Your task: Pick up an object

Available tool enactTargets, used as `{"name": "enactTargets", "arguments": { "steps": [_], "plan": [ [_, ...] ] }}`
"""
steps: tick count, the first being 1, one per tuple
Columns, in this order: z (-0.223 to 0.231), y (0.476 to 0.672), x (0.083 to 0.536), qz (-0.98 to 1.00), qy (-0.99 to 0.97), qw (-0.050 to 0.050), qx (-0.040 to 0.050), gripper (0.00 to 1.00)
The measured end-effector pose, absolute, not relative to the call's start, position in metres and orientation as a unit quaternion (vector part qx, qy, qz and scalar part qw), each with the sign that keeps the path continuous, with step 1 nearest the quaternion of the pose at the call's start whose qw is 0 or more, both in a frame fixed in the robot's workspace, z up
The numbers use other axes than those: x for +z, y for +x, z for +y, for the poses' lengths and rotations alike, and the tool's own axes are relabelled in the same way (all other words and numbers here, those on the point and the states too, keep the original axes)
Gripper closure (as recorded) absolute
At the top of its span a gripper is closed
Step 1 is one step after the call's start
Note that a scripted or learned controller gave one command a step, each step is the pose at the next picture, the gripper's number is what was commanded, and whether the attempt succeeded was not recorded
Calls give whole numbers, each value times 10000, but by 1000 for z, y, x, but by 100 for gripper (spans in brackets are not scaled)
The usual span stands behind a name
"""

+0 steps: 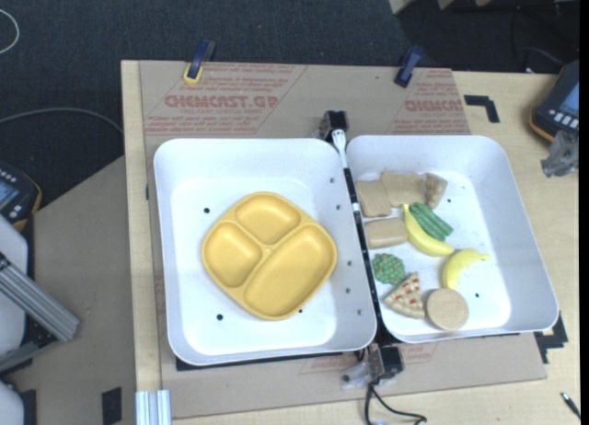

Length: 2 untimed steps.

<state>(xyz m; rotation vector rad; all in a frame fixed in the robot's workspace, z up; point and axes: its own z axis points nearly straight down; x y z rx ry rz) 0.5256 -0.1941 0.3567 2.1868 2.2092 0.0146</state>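
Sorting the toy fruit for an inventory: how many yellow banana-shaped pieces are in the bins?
2, both in the right white bin: one yellow toy banana beside the green pod-shaped piece mid-bin, another yellow banana just below it, above the round tan cookie. None seem hidden.

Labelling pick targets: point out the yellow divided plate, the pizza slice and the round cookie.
yellow divided plate [268, 254]: camera view, its centre ridge.
pizza slice [405, 296]: camera view, its topping.
round cookie [447, 308]: camera view, its flat face.

Left bin [175, 230]: one divided plate [268, 254], centred; right bin [515, 202]: toy foods [414, 239] clustered along its left side.
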Motion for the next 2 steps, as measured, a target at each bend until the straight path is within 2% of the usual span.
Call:
{"name": "enactTargets", "arguments": {
  "steps": [2],
  "plan": [
    [-194, 527, 378, 7113, 7026, 206, 57, 100]
  ]
}}
